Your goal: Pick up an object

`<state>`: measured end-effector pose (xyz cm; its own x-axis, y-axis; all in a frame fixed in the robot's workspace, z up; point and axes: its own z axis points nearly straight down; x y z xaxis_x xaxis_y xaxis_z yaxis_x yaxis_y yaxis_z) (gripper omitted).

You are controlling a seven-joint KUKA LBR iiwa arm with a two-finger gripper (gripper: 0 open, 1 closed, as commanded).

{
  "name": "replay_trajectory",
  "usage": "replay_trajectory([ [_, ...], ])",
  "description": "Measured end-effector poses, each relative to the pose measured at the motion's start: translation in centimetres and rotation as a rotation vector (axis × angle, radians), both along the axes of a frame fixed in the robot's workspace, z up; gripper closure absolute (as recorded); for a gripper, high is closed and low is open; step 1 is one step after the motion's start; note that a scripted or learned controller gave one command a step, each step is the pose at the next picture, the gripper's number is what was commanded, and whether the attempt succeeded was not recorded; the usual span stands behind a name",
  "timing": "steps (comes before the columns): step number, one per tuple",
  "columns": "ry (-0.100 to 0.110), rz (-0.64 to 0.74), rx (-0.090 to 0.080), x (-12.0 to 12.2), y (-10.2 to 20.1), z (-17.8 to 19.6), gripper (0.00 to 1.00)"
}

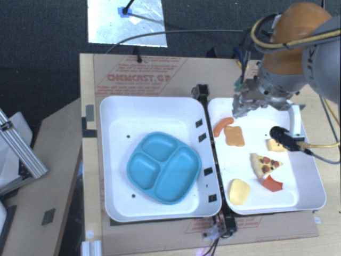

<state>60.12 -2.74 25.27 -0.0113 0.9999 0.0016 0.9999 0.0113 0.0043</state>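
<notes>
Though I cannot tell how the gripper [241,110] is set, I see it low over the right bin's [309,196] far left corner, the orange sausage [223,125] just down-left, long axis slanting toward that corner.

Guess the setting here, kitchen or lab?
Likely a robot lab test bench, not a kitchen: two white bins sit on a cardboard sheet, the food looks like toy pieces, and cables trail across near the end effector.
</notes>
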Motion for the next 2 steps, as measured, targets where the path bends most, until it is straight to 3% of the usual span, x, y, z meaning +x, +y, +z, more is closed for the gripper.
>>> replay_trajectory([
  [2, 0.002, -0.002, 0.0, 2.1, 9.7, -2.1, 1.0],
])
